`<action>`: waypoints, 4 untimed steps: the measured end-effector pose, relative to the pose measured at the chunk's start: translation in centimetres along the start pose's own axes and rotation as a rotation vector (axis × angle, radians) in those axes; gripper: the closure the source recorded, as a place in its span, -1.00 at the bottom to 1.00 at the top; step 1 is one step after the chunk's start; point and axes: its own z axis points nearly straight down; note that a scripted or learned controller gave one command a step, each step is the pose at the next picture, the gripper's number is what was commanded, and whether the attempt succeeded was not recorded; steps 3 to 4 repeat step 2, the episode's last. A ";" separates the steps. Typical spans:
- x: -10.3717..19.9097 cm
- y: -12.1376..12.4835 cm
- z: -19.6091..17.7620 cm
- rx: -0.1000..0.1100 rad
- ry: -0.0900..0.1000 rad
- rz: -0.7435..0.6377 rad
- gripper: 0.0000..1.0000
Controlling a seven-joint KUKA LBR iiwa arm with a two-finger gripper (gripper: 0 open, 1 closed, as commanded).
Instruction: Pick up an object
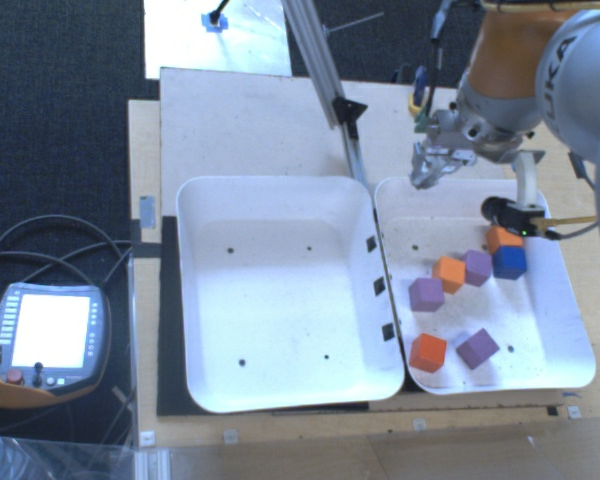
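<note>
Seven small matte cubes in the right bin (570,363): three purple (426,293) (477,267) (477,348), three orange (449,273) (429,352) (502,238), one blue (510,262). Smooth, glossy white walls, rounded corners. Metal claw (427,177) above that bin's far rim, apart from the cubes; cannot tell how far open. Pale, speckled surface (240,118) beneath.

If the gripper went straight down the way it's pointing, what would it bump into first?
Probably bare floor at the far end of the right bin. The gripper hangs above that corner, and the nearest purple cube sits nearer the camera, though depth is hard to judge.
</note>
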 end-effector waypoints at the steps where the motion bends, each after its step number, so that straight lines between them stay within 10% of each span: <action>1: 4.3 0.9 0.7 -0.001 0.000 0.001 1.00; 4: 8.7 1.2 1.4 -0.001 0.000 0.001 1.00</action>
